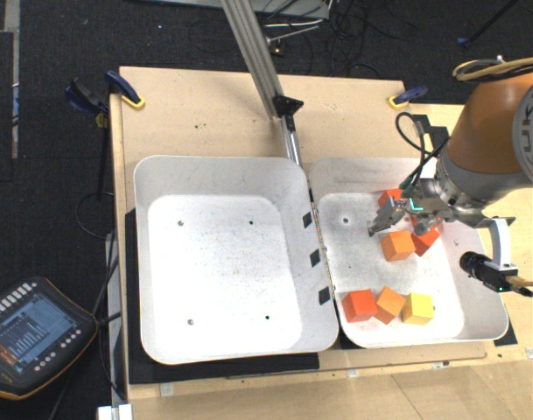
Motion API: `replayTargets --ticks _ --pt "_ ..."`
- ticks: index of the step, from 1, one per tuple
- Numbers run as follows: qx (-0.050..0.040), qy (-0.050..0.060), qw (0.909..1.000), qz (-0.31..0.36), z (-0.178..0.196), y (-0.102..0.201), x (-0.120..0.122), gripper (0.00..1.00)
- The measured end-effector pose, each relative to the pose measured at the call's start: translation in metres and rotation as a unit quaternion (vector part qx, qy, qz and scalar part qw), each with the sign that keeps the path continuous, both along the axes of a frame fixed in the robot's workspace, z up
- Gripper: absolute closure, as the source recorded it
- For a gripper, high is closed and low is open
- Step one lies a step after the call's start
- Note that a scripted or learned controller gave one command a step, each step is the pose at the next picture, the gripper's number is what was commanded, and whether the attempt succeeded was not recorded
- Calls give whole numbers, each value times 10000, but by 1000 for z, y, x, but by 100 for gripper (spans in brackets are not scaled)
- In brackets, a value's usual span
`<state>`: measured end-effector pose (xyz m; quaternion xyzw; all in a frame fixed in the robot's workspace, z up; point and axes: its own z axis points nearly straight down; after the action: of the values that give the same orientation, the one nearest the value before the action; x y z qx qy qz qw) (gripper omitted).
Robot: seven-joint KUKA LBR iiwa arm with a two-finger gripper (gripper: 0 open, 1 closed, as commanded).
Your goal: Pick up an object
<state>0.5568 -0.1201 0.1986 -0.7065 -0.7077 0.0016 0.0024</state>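
I have the claw (404, 217) low over the right bin (354, 331), toward that bin's far-right part, with the grey arm (494, 138) coming in from the surface's right edge. How wide it stands I cannot tell from up here; the wrist body covers most of it, and I see no block clearly held. Right under and around it sit three blocks packed close: an orange cube (397, 246) just at its near side, a red block (426, 237) touching that cube on the right, and another red-orange block (389, 199) at its far side. Three more lie in a row along the bin's near edge: a red-orange cube (360, 305), an orange one (390, 303) and a yellow one (419, 308). My worry is the crowding under the claw: a tip could land on top of a block instead of beside it, shoving the cluster apart, or pinch a corner so the cube twists out on the lift. The left bin (161, 234) holds nothing to go for.
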Motion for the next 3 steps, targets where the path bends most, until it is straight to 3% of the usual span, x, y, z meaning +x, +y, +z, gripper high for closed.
replayTargets --ticks 1,2,3 --pt "-5 -25 10000 -8 3 0 1 0" --pt "0 6 10000 -12 -62 2 -1 0" --pt "-39 -136 9999 -7 -76 0 6 0"
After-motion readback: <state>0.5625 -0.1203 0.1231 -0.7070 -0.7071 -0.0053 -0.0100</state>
